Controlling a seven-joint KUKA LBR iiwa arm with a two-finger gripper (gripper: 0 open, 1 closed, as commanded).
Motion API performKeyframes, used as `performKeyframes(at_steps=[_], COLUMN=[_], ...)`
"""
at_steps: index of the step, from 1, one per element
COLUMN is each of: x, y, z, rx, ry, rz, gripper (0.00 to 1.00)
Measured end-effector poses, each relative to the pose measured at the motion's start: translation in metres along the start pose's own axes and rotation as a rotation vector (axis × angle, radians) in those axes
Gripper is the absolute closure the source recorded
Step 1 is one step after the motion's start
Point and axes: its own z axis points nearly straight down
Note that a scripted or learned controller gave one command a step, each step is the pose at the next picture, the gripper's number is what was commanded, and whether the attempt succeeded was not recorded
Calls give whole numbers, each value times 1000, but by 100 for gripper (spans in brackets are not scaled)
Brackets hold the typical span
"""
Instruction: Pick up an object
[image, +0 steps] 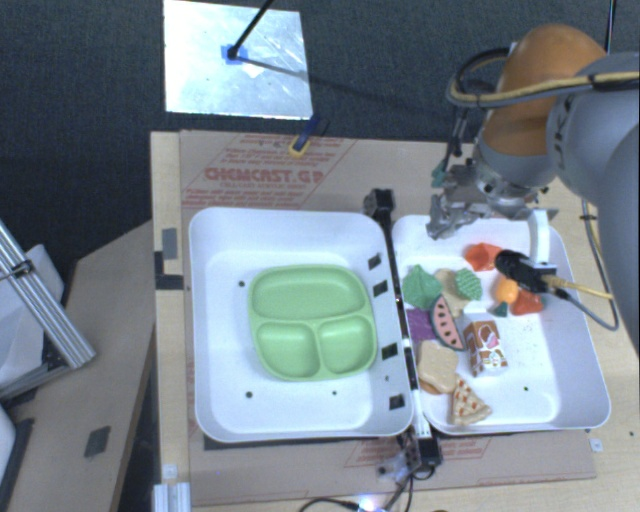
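Note:
My gripper (444, 224) hangs over the far left corner of the right bin (575, 395), with nothing visibly in it. Toy food lies in that bin. An orange-red piece (482, 255) sits just right of the gripper, a green leafy piece (421, 287) below it, and a tan cracker (464, 283) beside that. Further toward the front are a watermelon slice (445, 322), a small red-brown carton (485, 346), a bread slice (436, 373) and a pizza slice (467, 404). An orange fruit (506, 291) and a red piece (527, 305) lie to the right.
The left bin (215, 250) holds a green divided plate (310, 322). A black-clipped divider (392, 300) separates the two bins. The grey arm (590, 110) with its orange band fills the upper right. A shiny sheet (237, 60) lies behind the bench.

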Motion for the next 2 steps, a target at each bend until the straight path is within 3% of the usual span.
performKeyframes(at_steps=[1,2], x=[-9,3], y=[14,5], z=[11,7], rx=[-2,-1], ry=[-1,0], rz=[4,0], gripper=[100,100])
